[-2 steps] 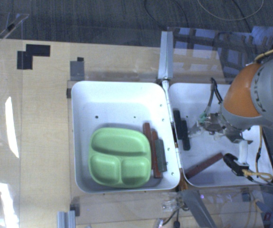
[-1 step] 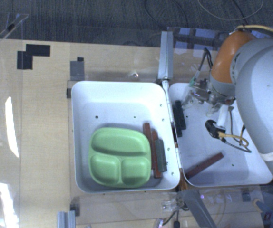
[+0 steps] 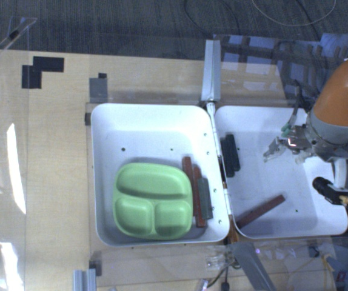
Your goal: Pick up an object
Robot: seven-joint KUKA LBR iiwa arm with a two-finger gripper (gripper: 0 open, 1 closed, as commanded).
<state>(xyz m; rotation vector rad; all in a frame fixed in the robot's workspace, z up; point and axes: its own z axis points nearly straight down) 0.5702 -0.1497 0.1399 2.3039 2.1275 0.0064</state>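
- The gripper (image 3: 281, 147) hangs over the right bin (image 3: 319, 220), fingers spread apart with nothing between them.
- A brown stick (image 3: 259, 210) lies on that bin's floor, nearer the front wall than the gripper.
- A black block (image 3: 230, 153) sits along that bin's left wall.
- Left of that bin, a green divided tray (image 3: 153, 200) fills the other bin (image 3: 104, 162).

You have two white bins on the bench: the left bin (image 3: 101, 162) and the right bin (image 3: 319, 220). In the left one, count one green divided tray (image 3: 153, 200), two brown sticks (image 3: 192, 180) and one grey bar (image 3: 205, 197). In the right one, count one black block (image 3: 230, 154) and one brown stick (image 3: 261, 210).
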